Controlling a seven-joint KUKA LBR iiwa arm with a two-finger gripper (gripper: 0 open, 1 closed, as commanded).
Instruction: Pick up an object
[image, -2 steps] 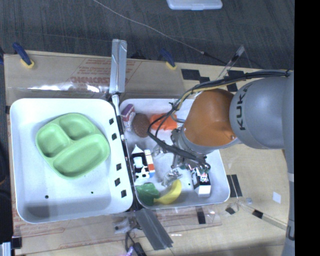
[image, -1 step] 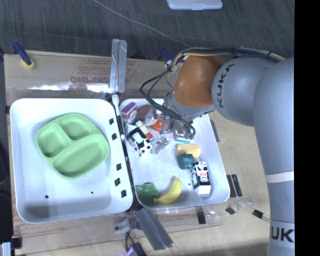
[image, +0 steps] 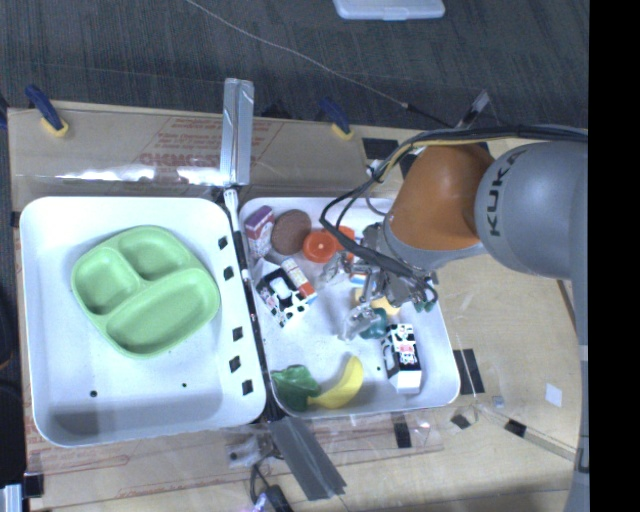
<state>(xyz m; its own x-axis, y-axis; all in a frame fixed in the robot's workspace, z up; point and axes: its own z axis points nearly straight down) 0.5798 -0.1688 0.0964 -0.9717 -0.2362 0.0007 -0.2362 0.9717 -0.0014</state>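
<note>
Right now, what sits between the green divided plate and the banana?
In the camera view, the bins' meeting walls lie between the green divided plate and the banana, then a green leafy toy touching the banana's left end.

We read "KUKA" in dark letters on the grey robot arm (image: 530, 215). Red print on the brown cardboard sheet (image: 180, 140) is illegible.

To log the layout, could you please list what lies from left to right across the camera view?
Green divided plate → cow-patterned carton → banana → second cow-patterned carton → grey arm.
</note>
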